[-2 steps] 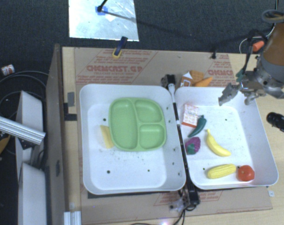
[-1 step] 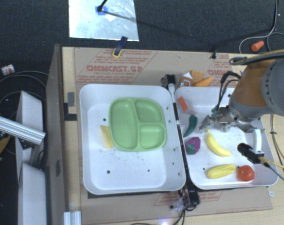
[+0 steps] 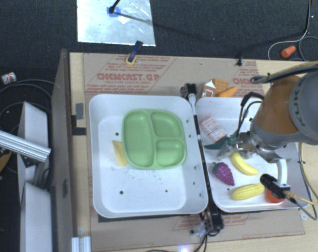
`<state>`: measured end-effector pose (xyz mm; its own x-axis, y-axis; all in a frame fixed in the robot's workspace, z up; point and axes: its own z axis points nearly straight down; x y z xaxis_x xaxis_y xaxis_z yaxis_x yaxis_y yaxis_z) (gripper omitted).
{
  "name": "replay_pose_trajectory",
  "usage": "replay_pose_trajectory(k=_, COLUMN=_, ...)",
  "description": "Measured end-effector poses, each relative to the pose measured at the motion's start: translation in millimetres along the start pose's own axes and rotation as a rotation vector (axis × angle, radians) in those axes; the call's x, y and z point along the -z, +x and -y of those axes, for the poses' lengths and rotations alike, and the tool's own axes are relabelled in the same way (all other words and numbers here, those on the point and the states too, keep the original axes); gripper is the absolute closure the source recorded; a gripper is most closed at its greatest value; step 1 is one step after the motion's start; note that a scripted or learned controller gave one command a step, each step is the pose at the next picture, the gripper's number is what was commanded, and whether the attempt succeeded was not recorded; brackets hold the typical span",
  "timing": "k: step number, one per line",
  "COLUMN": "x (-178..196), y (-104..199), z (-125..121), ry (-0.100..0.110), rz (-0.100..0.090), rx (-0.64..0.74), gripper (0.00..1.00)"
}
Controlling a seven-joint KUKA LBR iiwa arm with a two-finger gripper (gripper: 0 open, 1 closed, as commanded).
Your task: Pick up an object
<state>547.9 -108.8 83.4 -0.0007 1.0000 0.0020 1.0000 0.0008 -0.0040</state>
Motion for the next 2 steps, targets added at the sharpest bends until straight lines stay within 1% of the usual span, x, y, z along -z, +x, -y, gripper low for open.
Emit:
replay_pose_trajectory(k=1, x=12, y=-1, z=-3, ry=-0.007, rz=0.001, rx=0.0, gripper=1.0)
replay_pose_trajectory(k=2, x=141, y=89, z=0, ry=-0.018, rz=-0.002, rx=0.014, gripper=1.0)
